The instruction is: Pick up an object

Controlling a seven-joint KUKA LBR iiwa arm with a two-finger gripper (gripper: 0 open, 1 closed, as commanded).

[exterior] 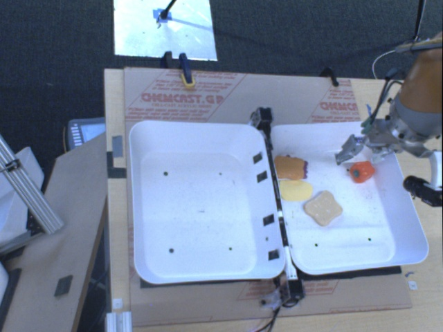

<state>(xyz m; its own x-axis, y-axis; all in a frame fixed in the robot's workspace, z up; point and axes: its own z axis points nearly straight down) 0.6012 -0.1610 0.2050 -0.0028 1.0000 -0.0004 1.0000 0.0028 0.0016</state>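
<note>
Hovering over the far right part of the right shallow white bin [408,244], my hand [365,149] sits just above and beside the small red-orange pepper-shaped toy [360,172]. Fingers appear spread, released, nothing between them; the toy lies on the bin floor. Nearer the divider: an orange-and-purple rounded toy piece [291,167], a flat pale yellow oval slice [296,191] touching it on the near side, and a tan bread-shaped toy slice [323,208] just beside the yellow one. Left white bin [138,185] lies alongside on the counter [228,88].
</note>
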